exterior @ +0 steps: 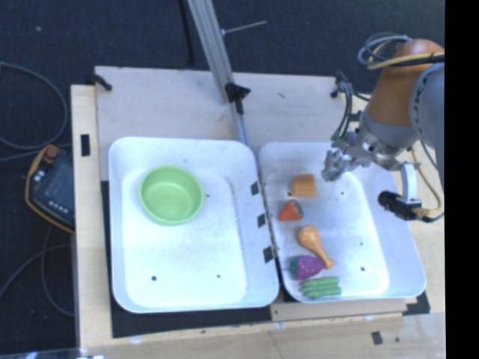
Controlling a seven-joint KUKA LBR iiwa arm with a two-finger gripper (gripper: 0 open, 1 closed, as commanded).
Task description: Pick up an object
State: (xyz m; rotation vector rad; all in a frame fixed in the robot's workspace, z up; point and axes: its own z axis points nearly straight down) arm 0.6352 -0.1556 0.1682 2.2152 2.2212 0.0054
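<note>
The right bin (374, 223) holds several toy foods: a tan bread piece (303, 186), a red strawberry (291, 211), an orange chicken drumstick (314, 244), purple grapes (306, 266) and green pea pods (321, 286). My gripper (332, 167) hangs over the bin's upper part, just right of and slightly above the bread piece. Nothing shows between its tips, and it touches none of the foods as far as I can see.
A green bowl (172, 194) sits in the left bin (187, 268) at its upper left. A slanted metal pole (213, 40) rises behind the bins. A handheld pendant (51, 187) lies off the bench at the left.
</note>
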